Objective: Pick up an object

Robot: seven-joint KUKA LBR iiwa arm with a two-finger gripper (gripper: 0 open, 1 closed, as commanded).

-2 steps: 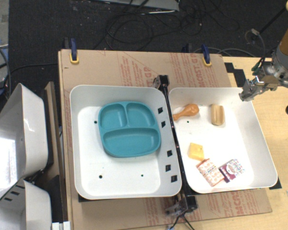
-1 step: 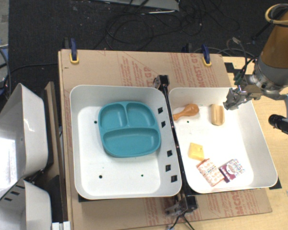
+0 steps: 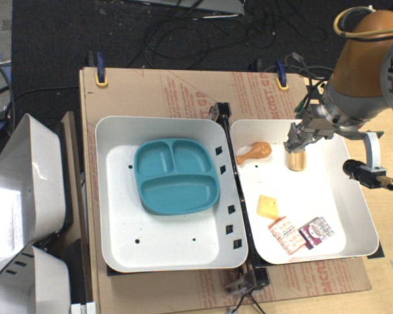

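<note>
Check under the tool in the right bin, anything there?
A small tan cylinder stands upright in the right bin directly below the tool. Its top is covered by the tool, so contact can't be judged.

Teal divided plate point(image 3: 177, 176), white bins point(image 3: 118, 241), yellow cheese wedge point(image 3: 268, 207), orange drumstick point(image 3: 254, 152), red-and-white packet point(image 3: 285, 234), purple packet point(image 3: 317, 230)
</note>
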